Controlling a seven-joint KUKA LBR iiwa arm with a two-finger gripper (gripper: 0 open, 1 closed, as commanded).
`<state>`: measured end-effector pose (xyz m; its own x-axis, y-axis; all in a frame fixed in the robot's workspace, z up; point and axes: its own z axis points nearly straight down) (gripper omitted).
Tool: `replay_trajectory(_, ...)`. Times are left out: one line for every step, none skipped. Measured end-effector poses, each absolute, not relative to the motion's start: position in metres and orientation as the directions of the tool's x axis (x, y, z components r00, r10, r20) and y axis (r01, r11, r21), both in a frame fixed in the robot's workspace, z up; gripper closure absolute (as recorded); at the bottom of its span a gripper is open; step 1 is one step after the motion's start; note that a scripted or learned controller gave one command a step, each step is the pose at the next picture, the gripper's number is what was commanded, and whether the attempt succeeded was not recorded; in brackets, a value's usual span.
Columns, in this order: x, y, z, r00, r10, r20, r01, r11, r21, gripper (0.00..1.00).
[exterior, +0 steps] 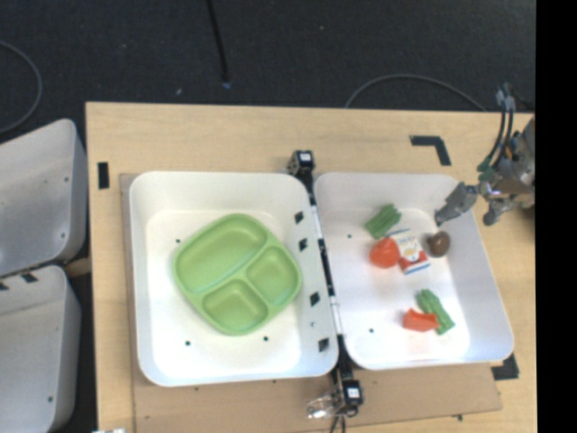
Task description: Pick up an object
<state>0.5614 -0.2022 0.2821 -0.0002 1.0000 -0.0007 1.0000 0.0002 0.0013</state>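
At right, our gripper (pixel 471 206) hovers with fingers spread, grasping nothing; next we descend onto the brown object (pixel 437 243).

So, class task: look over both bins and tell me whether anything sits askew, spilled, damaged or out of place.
Nothing looks spilled or broken. The green divided tray lies skewed in the left bin, its edges at a slant to the walls. The small items, among them a brown ball, lie scattered in the right bin.
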Motion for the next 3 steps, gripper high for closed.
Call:
replay_trajectory(0.560,-0.201,0.240,0.001,1.000,-0.001,1.000,-0.001,-0.002,0.00)
replay_trajectory(0.565,-0.207,0.195,0.004,1.000,-0.001,1.000,-0.004,-0.002,0.00)
replay_trajectory(0.558,-0.213,0.148,0.003,1.000,-0.001,1.000,-0.003,-0.003,0.00)
